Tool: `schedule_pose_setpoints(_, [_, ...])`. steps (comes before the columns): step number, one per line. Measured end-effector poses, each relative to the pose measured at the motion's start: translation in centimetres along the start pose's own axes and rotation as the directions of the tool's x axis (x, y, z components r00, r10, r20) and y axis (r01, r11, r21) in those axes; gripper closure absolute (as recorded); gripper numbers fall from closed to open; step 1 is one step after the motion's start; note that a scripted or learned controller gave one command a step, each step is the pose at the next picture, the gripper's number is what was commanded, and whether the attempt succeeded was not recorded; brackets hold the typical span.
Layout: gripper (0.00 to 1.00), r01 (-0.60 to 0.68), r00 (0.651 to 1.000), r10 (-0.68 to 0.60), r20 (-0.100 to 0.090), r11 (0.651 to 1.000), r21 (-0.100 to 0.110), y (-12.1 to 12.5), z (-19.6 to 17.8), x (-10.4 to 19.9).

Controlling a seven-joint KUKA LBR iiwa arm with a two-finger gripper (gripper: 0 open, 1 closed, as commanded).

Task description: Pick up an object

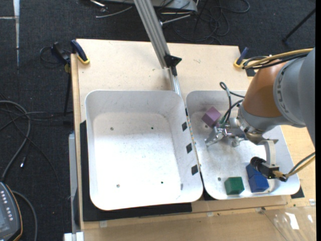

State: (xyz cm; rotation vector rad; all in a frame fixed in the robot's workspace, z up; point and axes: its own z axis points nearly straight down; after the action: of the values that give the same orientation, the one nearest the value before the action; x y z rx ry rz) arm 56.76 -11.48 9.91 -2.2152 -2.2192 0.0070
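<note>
While the gripper (pixel 216 136) hovers, the purple block (pixel 211 117) lies just beside it.

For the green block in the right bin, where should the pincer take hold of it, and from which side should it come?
Probably from above, closing on two opposite flat sides of the green block. It sits low on the floor of the right bin, close to the near rim, and the blue block lies just beside it on the right. So the fingers would best go on its near and far faces, away from that neighbour.

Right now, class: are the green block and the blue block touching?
Apart. The camera view shows a strip of white bin floor between the green block and the blue block.
</note>
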Motion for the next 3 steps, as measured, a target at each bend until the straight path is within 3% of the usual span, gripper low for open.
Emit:
schedule_pose_setpoints(1, [0.0, 0.003, 1.0, -0.003, 0.002, 1.0, -0.01, 4.5, 0.3, 0.7])
schedule_pose_setpoints(2, [0.0, 0.001, 1.0, -0.001, 0.002, 1.0, -0.008, 4.3, 0.3, 0.6])
schedule_pose_setpoints(3, [0.0, 0.002, 1.0, -0.002, 0.002, 1.0, -0.011, 6.9, 0.3, -0.3])
